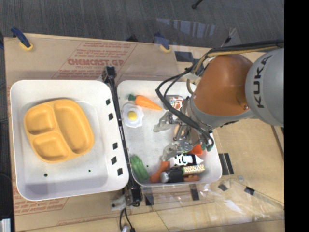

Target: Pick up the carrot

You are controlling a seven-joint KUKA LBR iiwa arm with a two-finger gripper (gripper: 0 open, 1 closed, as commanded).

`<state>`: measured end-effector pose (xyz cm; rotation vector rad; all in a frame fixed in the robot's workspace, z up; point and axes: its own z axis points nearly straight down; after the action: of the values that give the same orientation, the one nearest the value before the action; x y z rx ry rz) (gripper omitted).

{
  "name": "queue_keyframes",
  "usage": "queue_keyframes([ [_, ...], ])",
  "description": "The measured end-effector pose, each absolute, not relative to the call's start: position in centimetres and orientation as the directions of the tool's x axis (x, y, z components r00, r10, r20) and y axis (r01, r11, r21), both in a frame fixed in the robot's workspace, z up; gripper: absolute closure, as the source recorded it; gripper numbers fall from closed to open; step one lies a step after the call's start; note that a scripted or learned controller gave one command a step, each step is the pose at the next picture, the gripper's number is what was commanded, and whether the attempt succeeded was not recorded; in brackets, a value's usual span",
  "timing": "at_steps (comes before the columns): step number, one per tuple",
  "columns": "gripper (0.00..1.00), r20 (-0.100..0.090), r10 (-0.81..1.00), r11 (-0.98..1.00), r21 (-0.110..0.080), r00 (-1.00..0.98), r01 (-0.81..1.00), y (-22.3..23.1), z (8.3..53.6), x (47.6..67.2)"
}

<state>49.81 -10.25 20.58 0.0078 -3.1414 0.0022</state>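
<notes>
carrot [146,102], smooth tapered orange cone, lies beside glossy fried egg [133,115].

We look down on two white bins. Over the right bin [145,88] hangs the arm's gripper [175,135]; we cannot make out its fingers clearly. The carrot [147,102] lies up and left of the gripper, apart from it. A fried egg toy [132,115] sits left of the gripper, just below the carrot. Far left, a yellow divided tray [58,129] rests in the left bin [29,182].
</notes>
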Motion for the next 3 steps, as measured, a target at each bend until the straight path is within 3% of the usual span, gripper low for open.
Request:
queue_keyframes([
  [1, 0.0, -0.007, 0.009, 1.0, -0.004, -1.0, 0.009, -16.5, 21.7, 53.8],
  [2, 0.0, 0.004, -0.056, 0.998, 0.005, -0.998, -0.056, -11.3, 13.9, 61.7],
  [3, 0.0, 0.002, 0.38, 0.925, -0.001, -0.925, 0.38, -13.9, 9.1, 65.6],
])
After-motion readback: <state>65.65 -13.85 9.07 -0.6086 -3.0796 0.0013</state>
